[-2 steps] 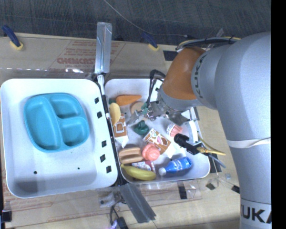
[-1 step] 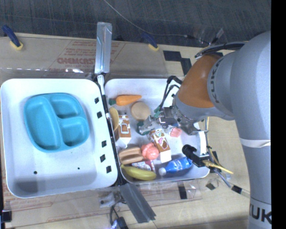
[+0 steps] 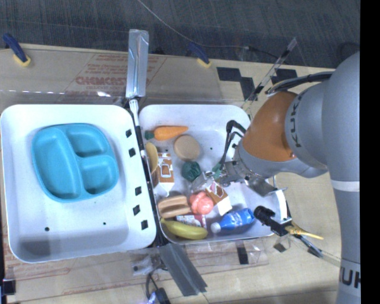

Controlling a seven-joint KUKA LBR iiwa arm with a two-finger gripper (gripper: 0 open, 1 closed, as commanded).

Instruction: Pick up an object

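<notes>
The right bin (image 3: 202,114) holds a jumble of toy food. An orange carrot (image 3: 170,132) and a tan round disc (image 3: 187,147) lie at its back. A dark green piece (image 3: 191,170) sits in the middle. Toward the front are a hot dog (image 3: 173,204), a pink-red ball (image 3: 201,202), a blue bottle (image 3: 235,220) and a yellow banana (image 3: 183,230). My gripper (image 3: 218,175) reaches down into the bin's middle right, just right of the green piece and above a small red-and-white packet (image 3: 216,194). The orange wrist band (image 3: 269,135) and grey arm hide its tip.
The left bin (image 3: 25,233) holds a blue divided tray (image 3: 75,160). A second banana and a brown-and-white packet (image 3: 164,168) lie along the right bin's left wall. A metal bracket (image 3: 137,62) stands at the back between the bins. Cables run by the arm.
</notes>
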